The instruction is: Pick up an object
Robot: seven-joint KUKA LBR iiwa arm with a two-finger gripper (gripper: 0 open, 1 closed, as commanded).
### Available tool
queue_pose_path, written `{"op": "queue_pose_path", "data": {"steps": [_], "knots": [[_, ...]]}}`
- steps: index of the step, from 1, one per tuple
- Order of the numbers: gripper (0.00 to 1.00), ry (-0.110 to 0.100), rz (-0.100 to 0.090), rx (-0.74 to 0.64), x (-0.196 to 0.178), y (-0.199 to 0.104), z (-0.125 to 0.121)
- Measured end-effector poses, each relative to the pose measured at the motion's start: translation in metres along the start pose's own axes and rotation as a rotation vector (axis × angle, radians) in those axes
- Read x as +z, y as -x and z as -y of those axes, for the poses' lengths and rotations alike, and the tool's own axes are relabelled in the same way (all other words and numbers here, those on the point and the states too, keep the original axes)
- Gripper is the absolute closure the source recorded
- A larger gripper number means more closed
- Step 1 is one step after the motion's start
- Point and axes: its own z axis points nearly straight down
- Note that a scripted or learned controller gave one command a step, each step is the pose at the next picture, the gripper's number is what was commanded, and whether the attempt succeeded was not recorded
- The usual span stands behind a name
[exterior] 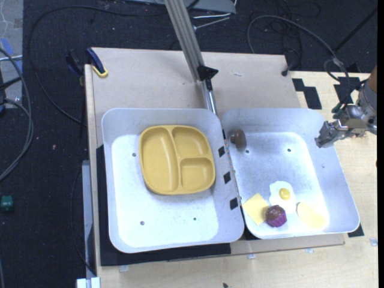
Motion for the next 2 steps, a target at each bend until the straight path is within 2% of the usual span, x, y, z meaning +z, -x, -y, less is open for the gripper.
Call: {"op": "queue_pose_path", "data": {"steps": [1, 2], "knots": [[1.0, -0.002, -0.001, 0.0, -0.037, 0.0, -0.002], [1.0, -0.009, -0.005, -0.004, -0.021, -0.055, -0.008]]}}
